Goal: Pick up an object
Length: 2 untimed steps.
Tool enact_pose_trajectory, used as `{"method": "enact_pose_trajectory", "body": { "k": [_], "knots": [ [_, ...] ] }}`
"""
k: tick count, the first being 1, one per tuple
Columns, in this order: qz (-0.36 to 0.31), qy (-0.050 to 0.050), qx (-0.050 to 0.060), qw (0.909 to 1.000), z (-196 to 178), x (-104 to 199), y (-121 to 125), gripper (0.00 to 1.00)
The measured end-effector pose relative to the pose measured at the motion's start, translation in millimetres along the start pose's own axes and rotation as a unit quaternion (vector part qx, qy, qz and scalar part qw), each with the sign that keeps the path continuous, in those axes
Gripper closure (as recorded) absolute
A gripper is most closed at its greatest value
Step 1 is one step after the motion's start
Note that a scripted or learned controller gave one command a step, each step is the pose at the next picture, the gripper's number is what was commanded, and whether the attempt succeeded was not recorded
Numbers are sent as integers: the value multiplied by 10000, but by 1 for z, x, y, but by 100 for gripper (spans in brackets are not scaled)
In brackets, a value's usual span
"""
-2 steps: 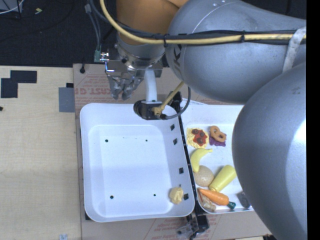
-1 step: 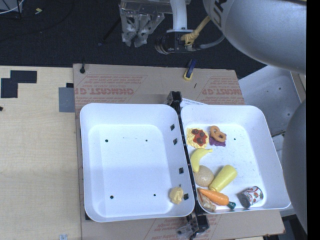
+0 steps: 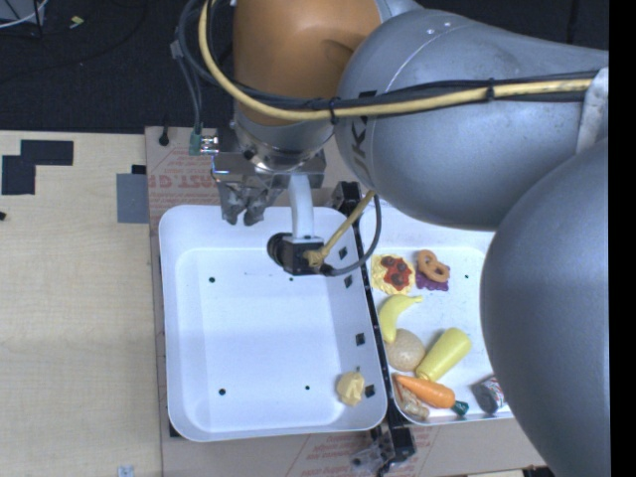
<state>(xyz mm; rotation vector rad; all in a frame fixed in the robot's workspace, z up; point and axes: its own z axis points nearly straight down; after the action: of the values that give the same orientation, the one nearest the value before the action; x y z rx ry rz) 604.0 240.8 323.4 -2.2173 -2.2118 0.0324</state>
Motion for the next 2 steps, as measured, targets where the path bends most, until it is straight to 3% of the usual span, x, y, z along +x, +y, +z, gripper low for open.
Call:
{"method": "enact_pose_trajectory", "body": {
  "k": [1, 2],
  "knots": [
    [-31, 51, -158, 9999, -127, 2, 39, 100],
    [-42, 50, -139, 9999, -222, 2, 34, 100]
  ]
}}
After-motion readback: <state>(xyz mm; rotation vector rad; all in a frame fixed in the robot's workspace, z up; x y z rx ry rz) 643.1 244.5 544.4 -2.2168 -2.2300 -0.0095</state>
